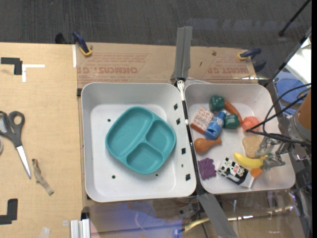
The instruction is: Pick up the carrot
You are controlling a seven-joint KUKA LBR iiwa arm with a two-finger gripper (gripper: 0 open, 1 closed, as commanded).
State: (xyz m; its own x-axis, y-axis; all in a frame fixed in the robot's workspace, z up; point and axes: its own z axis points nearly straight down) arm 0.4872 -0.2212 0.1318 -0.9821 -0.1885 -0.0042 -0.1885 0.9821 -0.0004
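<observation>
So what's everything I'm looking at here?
bins: 2, white, side by side; left, right
divided plate: 1, teal, left bin
carrot: 1, orange, right bin, upper middle
banana: 1, yellow, right bin, near the tool
chicken drumstick: 1, brown, right bin
grapes: 1 bunch, purple, right bin, front left
blue bottle: 1, right bin
scissors: 1, grey, bench at far left
clamps: 2, blue and yellow, cardboard's back edge
tool: 1, metal, over right bin's right side

The floor [124, 9] at the top is dark grey carpet. The worktop [44, 133] is light brown wood, with brown cardboard [129, 66] clipped along its back.
</observation>
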